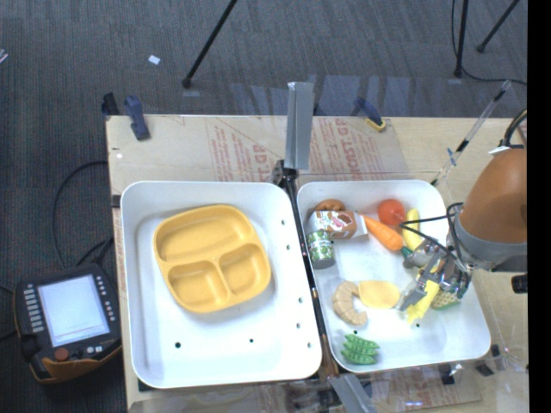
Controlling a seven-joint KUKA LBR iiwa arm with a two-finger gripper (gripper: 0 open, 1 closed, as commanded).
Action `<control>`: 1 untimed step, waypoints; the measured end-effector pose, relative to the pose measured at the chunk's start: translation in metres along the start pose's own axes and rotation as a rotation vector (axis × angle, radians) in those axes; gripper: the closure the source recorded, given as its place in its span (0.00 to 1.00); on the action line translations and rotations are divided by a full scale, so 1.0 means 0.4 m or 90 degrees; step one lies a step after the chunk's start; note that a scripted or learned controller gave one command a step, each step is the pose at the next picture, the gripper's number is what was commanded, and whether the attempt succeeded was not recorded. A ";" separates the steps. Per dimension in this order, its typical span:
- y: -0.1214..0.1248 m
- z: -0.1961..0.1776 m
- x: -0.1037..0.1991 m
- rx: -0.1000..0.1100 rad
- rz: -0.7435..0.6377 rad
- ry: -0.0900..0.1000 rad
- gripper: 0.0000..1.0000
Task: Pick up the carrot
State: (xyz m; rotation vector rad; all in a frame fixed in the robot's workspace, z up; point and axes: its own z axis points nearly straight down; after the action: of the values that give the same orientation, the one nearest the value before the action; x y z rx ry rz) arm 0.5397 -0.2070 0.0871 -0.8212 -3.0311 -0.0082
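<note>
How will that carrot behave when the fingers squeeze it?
The carrot looks like a smooth, tapered toy, so it is probably stiff, light and a bit slippery. Being rounded, it may roll. The tomato sits right against it, so that may get nudged too.

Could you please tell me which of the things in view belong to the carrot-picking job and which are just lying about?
Belong to the job:
carrot
gripper
right bin

Just lying about:
tomato
banana
small can
croissant
pea pods
yellow divided plate in the left bin
</note>
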 end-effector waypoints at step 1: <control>0.135 0.000 -0.049 0.002 0.163 -0.002 0.00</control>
State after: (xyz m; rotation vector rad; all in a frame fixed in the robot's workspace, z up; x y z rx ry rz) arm 0.5839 -0.1703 0.0872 -1.2016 -2.9026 -0.0025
